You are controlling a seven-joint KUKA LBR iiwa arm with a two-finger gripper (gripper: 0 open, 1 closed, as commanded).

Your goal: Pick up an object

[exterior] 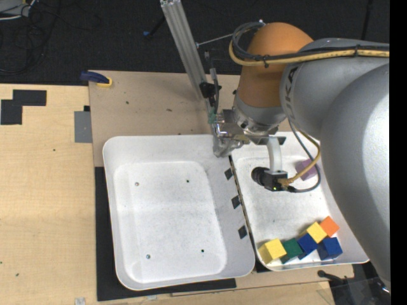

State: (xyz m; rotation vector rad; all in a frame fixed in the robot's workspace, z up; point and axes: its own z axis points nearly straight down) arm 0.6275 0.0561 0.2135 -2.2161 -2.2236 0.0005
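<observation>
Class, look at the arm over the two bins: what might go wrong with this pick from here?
1. The gripper hangs at the far corner of the right bin, beside the wall between the bins and away from every block. A grasp here would likely catch nothing.
2. The yellow block, green block and blue block sit packed together in the near corner, so the gripper may not fit around one.

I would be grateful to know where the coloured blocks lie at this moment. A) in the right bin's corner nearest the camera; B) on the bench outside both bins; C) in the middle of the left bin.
A: the yellow block, green block, blue block and orange block sit clustered in the right bin, against its near rim.
</observation>
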